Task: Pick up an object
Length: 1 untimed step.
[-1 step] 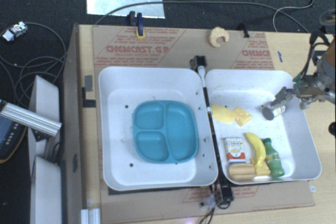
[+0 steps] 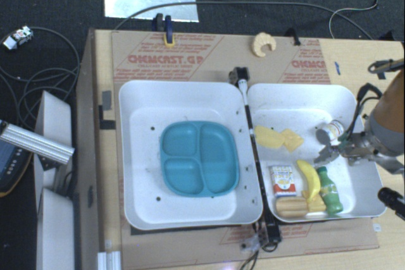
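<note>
Gripper (image 2: 329, 152), grip state unclear, hovers above green bottle (image 2: 330, 194); board (image 2: 190, 60) reads "CHEMCAST GP".

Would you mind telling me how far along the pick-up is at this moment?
Nothing looks picked yet: the banana, green bottle and small carton all lie in the right bin. The claw hangs low just above the banana. Grasping and lifting an item remain.

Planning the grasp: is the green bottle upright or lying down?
Lying down. The green bottle lies flat on the right bin's floor beside the banana.
</note>
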Each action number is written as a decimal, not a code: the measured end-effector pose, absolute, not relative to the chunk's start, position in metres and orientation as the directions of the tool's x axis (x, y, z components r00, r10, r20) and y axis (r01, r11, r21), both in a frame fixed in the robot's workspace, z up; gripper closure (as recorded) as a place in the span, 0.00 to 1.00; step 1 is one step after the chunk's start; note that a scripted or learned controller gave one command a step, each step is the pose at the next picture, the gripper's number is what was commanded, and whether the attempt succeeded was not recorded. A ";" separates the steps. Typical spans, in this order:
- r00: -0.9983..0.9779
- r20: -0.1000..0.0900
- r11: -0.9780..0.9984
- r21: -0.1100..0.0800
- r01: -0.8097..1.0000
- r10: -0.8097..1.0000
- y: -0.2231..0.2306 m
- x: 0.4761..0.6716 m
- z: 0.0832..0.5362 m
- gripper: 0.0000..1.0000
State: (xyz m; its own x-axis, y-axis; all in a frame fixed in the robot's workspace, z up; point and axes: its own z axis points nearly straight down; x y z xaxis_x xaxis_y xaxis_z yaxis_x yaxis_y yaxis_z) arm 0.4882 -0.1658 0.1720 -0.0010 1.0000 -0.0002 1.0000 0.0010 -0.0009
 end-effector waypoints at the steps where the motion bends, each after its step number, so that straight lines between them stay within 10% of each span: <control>1: -0.001 0.000 0.001 0.002 1.000 1.000 -0.160 0.487 0.085 0.00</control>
State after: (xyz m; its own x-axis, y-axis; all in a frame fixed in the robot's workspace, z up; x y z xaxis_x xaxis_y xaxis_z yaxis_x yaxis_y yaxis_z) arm 0.4869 -0.1602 0.0848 -0.0008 1.0000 -0.0004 1.0000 0.0008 0.0018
